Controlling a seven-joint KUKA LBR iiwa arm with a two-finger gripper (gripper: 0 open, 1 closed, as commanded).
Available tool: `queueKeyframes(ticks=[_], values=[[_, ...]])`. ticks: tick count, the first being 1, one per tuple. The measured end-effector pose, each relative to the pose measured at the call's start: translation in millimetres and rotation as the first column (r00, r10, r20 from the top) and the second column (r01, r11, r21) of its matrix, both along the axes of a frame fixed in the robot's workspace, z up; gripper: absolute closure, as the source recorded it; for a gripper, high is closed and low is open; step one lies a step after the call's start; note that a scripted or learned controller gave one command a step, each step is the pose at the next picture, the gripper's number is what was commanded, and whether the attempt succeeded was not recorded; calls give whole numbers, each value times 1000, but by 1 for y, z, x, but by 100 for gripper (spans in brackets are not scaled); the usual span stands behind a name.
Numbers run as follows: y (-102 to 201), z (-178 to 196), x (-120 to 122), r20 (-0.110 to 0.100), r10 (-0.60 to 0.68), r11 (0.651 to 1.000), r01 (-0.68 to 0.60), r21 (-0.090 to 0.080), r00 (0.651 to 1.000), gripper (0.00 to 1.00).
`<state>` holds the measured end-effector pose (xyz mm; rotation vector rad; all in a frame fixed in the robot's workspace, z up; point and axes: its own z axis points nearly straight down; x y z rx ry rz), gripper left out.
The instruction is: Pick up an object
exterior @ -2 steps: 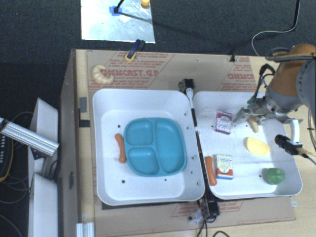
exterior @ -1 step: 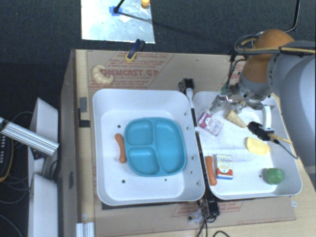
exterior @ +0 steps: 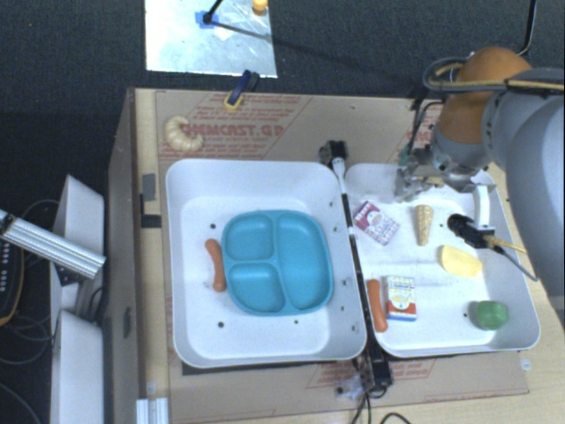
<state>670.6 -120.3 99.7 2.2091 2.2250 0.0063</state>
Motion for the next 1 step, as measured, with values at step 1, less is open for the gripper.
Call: queueKeyframes(ticks=[1], values=[[-50, 84, -18, -1, -5, 1000, 5, -1, 1000, 100]])
